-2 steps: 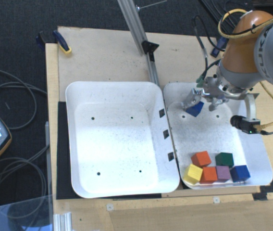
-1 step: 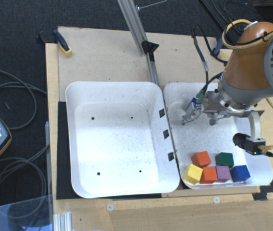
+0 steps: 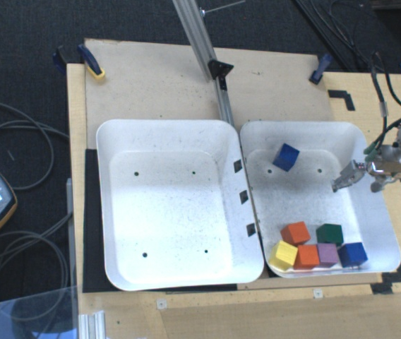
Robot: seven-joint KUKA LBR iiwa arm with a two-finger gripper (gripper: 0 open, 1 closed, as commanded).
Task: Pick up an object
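A blue cube (image 3: pixel 285 157) sat tilted, one corner pointing away, alone near the far end of the right bin (image 3: pixel 377 221). Six more cubes huddled at that bin's near edge: orange (image 3: pixel 296 232), green (image 3: pixel 330 233), yellow (image 3: pixel 284 254), another orange (image 3: pixel 307 256), purple (image 3: pixel 327 254) and blue (image 3: pixel 354 253). The tool (image 3: pixel 344 181) hung over the bin's right side, gripping nothing; how far open it was I cannot tell.
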